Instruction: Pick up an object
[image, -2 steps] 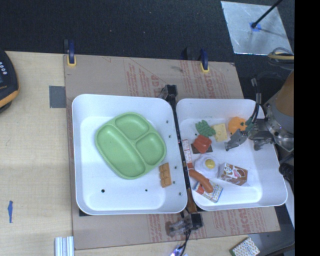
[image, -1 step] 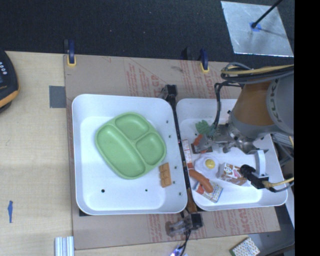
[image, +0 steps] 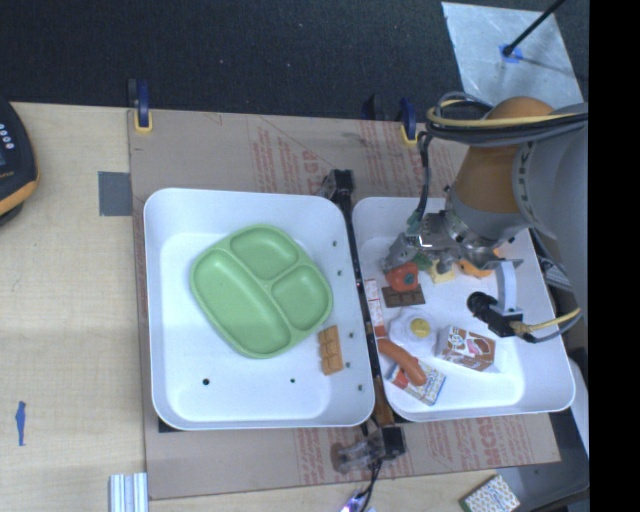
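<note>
a pale wooden bench (image: 70, 300) carries a brown cardboard sheet (image: 250, 150), held at its far edge by two blue clamps (image: 140, 105). on the cardboard sit two shallow white bins side by side, the left bin (image: 170, 300) and the right bin (image: 545, 370), touching along their inner edges. a grey tape patch (image: 114, 193) lies on the bench beside the cardboard.

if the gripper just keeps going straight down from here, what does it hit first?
Most likely the small orange-red toy beside the brown block in the right bin. The gripper hangs just above it, though depth is hard to judge from this slanted view.
</note>
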